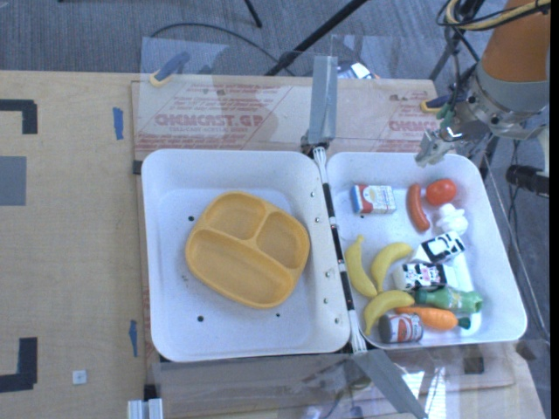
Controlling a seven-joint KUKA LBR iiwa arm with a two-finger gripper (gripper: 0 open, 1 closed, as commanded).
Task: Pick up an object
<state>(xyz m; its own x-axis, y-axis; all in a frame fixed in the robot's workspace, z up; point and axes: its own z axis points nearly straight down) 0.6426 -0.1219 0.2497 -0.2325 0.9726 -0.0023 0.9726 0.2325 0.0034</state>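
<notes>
Up at the far right corner, the arm [515, 51] leaned in over the back rim of the right bin [502, 260], its orange band bulking above the wrist. The gripper [434, 149] pointed down and a little leftward, hanging just above the bin's rear edge. Its fingers were too small and blurred for me to tell how far apart they stood, and I saw nothing between them.

The left bin [166, 260] held one thing — a yellow divided plate [247, 248] with three compartments, lying slightly askew near the middle.

The right bin was crowded. Nearest the gripper sat a red tomato [441, 190], with a sausage [417, 208] just beside it on the left, and a small red-and-white carton [374, 198] further left again. Three bananas: one [355, 264] along the bin's left wall, a second [388, 260] curving beside it, a third [384, 305] lower down. A white bottle [451, 221] lay below the tomato, touching a pair of black-and-white items [434, 262] I couldn't identify. Toward the front lay a green bottle [454, 299], a carrot [430, 318] against it, and a small red-labelled can [401, 327] at the front edge — all packed close together.

Both bins sat side by side on the table [70, 234].
</notes>
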